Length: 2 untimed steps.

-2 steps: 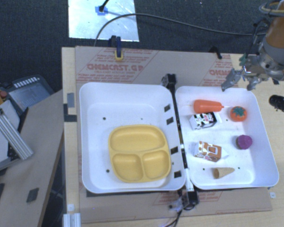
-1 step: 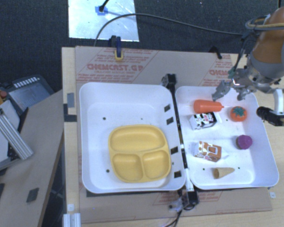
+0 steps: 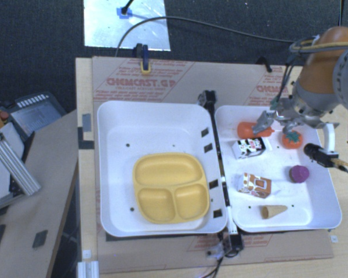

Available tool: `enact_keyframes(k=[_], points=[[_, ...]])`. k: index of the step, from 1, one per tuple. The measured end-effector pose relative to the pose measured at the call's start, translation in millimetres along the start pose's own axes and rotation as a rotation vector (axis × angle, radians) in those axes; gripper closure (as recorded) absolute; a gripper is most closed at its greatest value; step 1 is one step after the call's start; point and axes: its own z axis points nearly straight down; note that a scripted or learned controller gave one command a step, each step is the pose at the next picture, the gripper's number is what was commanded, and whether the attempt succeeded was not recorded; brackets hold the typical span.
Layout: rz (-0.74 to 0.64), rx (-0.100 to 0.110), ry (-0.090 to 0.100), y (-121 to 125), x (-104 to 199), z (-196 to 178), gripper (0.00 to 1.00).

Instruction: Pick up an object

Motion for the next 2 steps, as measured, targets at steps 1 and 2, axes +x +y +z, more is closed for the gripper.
enact_keyframes(k=[1,2], points=[[-0.003,-0.002,0.000,5.7,5.8,43.5,0.00],[-0.004,-0.005,-0.001,6.6,5.4,30.7,1.00]])
